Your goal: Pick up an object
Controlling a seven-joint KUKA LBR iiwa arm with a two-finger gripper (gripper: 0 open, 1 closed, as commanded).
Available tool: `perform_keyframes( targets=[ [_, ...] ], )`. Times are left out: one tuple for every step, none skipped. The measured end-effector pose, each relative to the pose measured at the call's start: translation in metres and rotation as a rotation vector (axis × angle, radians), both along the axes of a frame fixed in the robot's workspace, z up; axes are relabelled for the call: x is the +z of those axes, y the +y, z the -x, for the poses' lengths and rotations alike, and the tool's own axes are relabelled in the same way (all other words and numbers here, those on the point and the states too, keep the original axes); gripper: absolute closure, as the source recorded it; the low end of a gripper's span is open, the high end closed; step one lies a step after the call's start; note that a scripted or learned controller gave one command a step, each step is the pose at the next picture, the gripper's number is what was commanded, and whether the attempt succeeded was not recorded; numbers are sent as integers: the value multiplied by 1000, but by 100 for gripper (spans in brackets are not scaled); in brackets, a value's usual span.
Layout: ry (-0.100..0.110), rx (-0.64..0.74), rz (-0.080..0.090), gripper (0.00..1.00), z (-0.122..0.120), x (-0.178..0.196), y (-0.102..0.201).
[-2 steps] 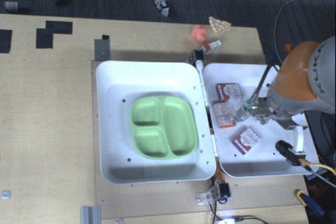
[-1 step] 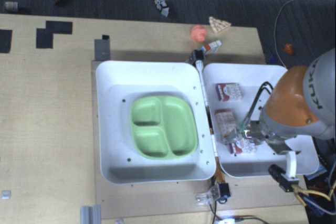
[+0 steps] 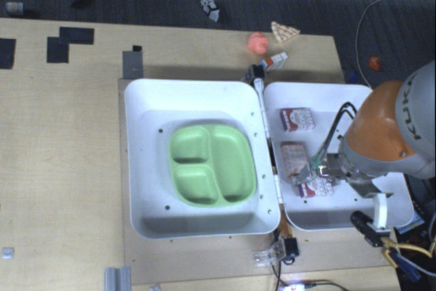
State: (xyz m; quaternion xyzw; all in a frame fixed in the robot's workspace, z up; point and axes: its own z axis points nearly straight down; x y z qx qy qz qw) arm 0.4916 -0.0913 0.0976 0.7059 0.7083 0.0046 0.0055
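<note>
1. Reaching in over the right bin [image 3: 300, 215], the gripper [image 3: 319, 172] is seen low near its front edge; its grip cannot be told.
2. Three small packets [image 3: 297, 119] [image 3: 294, 157] [image 3: 315, 187] lie there, the front one beside the gripper.
3. A green divided tray [image 3: 212, 163] is centred in the left bin [image 3: 146, 146].

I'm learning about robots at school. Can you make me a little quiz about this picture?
1. True or false: the green tray sits in the left bin.
2. Which bin is the gripper over? A) left B) right
3. Fill in: the pink ball lies ____ both bins.

Key: 1 true. 2 B, the right bin, beside the small packets. 3 outside.
</note>
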Motion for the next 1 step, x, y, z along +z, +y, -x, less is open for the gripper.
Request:
perform_keyframes(
  targets=[
    [11,0,-2,100,-58,88,73]
  ],
)
